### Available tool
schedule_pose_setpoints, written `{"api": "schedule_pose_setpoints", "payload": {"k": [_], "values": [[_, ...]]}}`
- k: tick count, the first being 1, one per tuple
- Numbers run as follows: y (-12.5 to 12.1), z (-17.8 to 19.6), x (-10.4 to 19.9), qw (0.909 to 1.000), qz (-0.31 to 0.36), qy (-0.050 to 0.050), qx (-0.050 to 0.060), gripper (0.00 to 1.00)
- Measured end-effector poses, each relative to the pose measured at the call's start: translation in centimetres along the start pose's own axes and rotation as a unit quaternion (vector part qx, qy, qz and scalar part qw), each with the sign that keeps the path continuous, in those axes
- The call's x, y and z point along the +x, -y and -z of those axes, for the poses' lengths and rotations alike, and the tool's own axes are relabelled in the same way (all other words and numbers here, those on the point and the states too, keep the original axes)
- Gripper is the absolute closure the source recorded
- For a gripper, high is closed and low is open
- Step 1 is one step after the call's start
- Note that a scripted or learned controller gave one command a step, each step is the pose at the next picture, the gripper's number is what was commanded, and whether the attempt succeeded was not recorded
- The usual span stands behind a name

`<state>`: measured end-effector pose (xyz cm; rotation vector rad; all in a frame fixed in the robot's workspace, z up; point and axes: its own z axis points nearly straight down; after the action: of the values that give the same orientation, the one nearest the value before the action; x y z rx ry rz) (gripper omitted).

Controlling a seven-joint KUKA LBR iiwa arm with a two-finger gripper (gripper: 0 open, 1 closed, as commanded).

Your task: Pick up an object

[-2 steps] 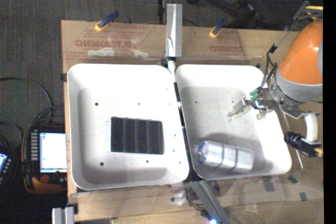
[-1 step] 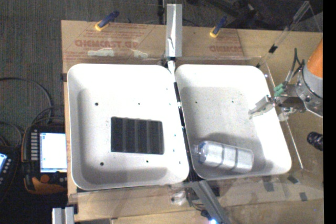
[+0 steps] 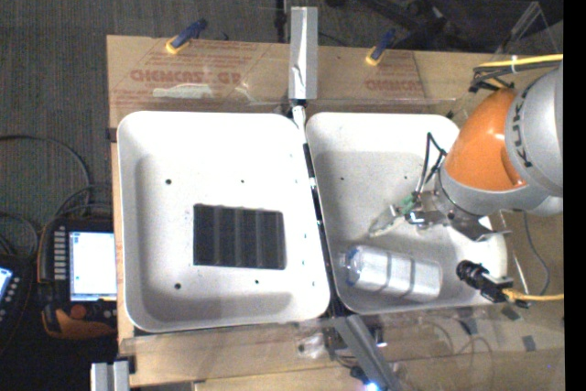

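dark carpet surrounds a bench of brown board, with two blue-and-yellow clamps at its far edge and a handheld screen off to the left. two white bins sit side by side on it. the left bin holds a dark ribbed block lying flat near its middle. the right bin holds a clear bottle lying on its side along the near wall, cap end toward the divider. the arm reaches in from the right, its orange band over the bin's right side, and the claw points left, low over the bin floor. the bottle lies just in front of the claw, apart from it, nothing visible between the tips. whether the claw is spread or pressed together i cannot tell.
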<state>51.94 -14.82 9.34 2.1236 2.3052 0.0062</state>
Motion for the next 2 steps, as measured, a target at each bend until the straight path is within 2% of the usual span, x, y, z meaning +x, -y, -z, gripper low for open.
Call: {"api": "schedule_pose_setpoints", "payload": {"k": [1, 2], "values": [[-2.7, 9.1, -3.2, 0.9986, -0.052, 0.000, 0.004, 0.00], [4.0, 11.8, -5.8, 0.9989, -0.047, 0.000, 0.005, 0.00]]}}
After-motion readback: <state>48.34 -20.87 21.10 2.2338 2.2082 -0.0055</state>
